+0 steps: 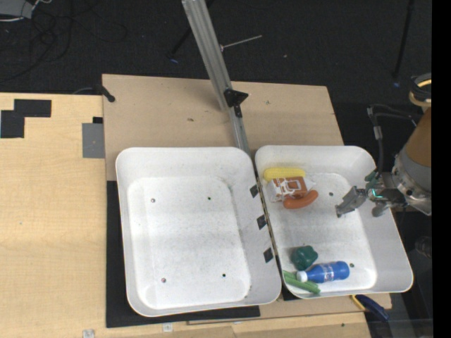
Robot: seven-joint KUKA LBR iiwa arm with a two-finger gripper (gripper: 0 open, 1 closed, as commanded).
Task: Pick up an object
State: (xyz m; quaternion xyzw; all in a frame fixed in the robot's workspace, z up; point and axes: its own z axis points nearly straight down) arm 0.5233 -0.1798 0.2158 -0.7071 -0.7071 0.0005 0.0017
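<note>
Arm cut off at right edge. Gripper (361, 200) seen over right bin (366, 162), right side; jaws spread wide, nothing gripped. Yellow item (283, 174), packet with red-white label (289, 186) (print too small to be read) and orange-red piece (300, 201) clustered far-left. Green object (304, 257), blue bottle (328, 272) at near edge. Left bin (134, 162) alongside.

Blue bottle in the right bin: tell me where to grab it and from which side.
Grip the blue bottle across the middle of its body, coming straight down from above. It lies on its side, long axis roughly left-right, so the fingers should close across its narrow width. Its white cap end touches the green stalk and the dark green object sits just above, so mid-body probably offers the freest room.
</note>
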